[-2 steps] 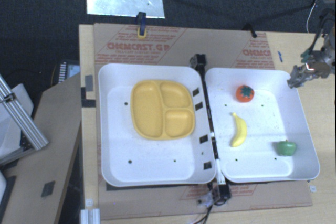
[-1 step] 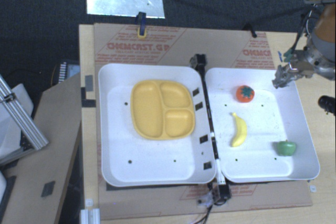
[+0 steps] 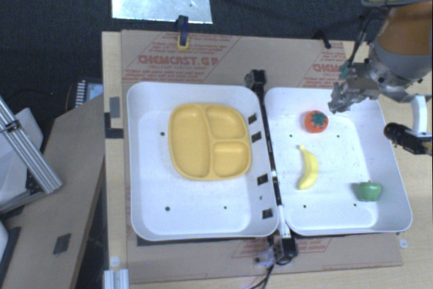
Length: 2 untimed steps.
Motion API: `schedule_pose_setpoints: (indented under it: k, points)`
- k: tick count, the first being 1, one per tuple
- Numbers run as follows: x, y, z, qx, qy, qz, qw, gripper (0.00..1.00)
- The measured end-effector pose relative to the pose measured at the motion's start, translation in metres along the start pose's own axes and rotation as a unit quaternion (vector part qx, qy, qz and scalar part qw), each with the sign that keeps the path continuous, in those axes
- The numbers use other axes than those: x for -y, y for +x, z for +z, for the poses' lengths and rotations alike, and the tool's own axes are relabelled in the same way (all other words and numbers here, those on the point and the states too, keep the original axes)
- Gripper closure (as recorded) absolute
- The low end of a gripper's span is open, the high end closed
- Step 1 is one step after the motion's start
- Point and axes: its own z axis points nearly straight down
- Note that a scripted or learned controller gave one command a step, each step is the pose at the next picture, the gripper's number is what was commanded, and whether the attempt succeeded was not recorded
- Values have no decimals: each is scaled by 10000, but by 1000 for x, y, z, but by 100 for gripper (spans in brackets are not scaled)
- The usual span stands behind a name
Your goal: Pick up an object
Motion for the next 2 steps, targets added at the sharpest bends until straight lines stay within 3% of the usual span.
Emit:
schedule_pose_setpoints:
  k: [2]
  points:
    - [10, 99, -3, -1, 6, 2, 10000, 100]
